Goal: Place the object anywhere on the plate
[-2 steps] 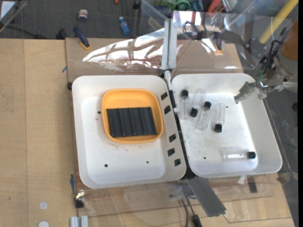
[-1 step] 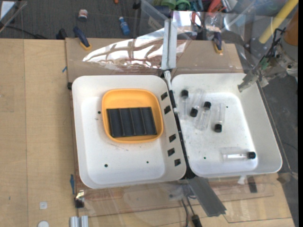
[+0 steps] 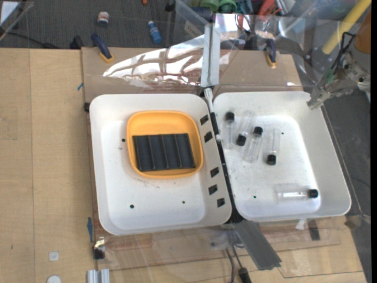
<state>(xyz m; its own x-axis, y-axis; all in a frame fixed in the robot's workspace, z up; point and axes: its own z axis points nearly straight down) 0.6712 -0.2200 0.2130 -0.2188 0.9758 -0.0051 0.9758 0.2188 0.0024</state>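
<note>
so the clear vials (image 3: 254, 139) are all lying in the right bin (image 3: 330, 175), plate (image 3: 164, 121) sits just left across the divider, and the hand's state, can't tell.

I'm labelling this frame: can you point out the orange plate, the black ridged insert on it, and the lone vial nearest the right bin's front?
Orange plastic plate (image 3: 164, 120): camera view, rear rim.
Black ridged insert (image 3: 164, 152): camera view, its centre.
Clear black-capped vial (image 3: 293, 193): camera view, glass body.
</note>
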